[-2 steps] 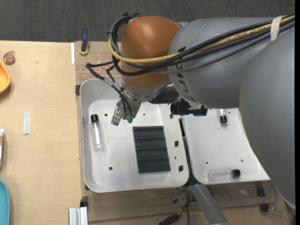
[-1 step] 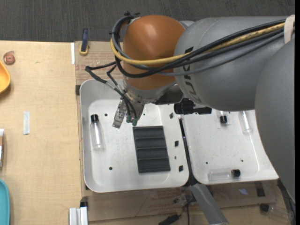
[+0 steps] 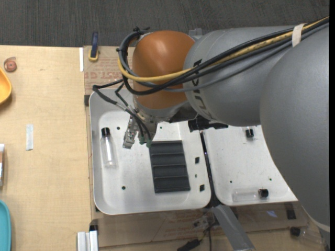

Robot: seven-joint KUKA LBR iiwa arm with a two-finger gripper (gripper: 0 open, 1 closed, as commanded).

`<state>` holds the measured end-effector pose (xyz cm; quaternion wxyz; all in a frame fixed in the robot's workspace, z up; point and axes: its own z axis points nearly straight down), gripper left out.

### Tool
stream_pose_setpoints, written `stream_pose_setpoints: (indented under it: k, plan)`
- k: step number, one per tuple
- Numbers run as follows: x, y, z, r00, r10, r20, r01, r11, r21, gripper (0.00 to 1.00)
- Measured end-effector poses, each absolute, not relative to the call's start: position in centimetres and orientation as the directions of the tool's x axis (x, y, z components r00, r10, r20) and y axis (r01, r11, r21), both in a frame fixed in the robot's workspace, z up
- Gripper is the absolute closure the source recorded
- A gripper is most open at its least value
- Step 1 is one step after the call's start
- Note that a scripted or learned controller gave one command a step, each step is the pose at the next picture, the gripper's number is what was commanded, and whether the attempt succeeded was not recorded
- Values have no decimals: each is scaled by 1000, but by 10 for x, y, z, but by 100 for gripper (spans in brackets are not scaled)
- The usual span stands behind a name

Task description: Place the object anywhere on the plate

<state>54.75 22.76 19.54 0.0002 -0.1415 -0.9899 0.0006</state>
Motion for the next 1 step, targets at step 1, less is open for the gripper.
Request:
stream_pose_setpoints:
  k: [1]
  plan:
    - [586, 227, 279, -985, 175, 0, 175, 985, -1, 100]
